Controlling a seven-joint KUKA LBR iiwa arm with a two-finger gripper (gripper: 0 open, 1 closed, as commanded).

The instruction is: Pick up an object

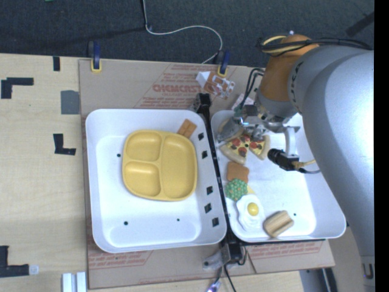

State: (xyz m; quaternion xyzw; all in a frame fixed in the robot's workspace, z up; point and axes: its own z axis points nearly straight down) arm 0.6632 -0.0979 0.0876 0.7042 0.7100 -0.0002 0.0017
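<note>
My gripper (242, 126) hangs low over the far end of the right bin (316, 215), its metal tips just at the upper edge of the pizza slice (245, 145). From this angle I cannot tell how far it is opened, and nothing shows between the tips, so I claim no hold on anything. The pick is not yet made: the pizza slice lies flat on the bin floor, and below it in a row sit a brown cracker (237, 173), a green piece (236, 189), a fried egg (250, 210) and a bread roll (278, 223), all resting in place. In the left bin (103, 181) a yellow tray (160, 165) lies flat, with a small tan block (186, 128) just beside its far corner. What remains, by my reading, is the whole of the job: closing on one item, most likely the pizza, and lifting it clear of the bin.
</note>
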